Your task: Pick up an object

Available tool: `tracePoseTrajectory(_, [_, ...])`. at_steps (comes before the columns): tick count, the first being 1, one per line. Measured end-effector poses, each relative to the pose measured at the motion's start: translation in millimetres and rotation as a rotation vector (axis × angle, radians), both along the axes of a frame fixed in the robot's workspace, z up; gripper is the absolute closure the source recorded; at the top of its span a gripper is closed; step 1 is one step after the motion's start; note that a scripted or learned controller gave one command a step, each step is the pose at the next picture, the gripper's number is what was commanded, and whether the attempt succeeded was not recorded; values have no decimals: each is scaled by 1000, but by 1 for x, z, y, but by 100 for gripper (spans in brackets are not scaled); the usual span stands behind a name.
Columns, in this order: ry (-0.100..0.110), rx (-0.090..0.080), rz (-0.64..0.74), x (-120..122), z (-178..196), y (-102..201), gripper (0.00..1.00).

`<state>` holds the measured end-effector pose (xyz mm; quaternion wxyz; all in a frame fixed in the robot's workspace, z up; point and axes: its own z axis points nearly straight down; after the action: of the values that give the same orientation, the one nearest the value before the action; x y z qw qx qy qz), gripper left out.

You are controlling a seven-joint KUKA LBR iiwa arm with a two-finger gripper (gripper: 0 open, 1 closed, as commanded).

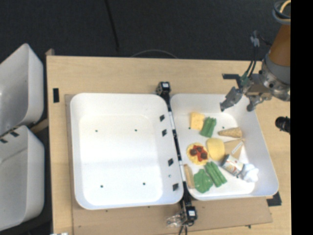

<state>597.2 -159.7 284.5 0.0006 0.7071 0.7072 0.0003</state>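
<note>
The right bin (pixel 257 140) holds several toy foods: a yellow cheese block (pixel 196 121), a green piece (pixel 208 127), a tan cone (pixel 230 132), a pale yellow lump (pixel 215 148), a red and yellow pizza piece (pixel 197 152), green vegetables (pixel 209 176) and a small bottle (pixel 233 166). My gripper (pixel 240 102) hangs over the bin's far right corner, above and to the right of the toys. Its two fingers stand apart with nothing between them.
The left bin (pixel 83 131) lies beside the right one, joined by black clips along the shared rim (pixel 171 136). A white object (pixel 19 131) stands off the bench's left edge. Bare wooden bench (pixel 146 75) runs behind both bins.
</note>
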Motion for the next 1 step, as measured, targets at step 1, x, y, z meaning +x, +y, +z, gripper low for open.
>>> tracePoseTrajectory(1, [6,1,5,34,-126,39,0])
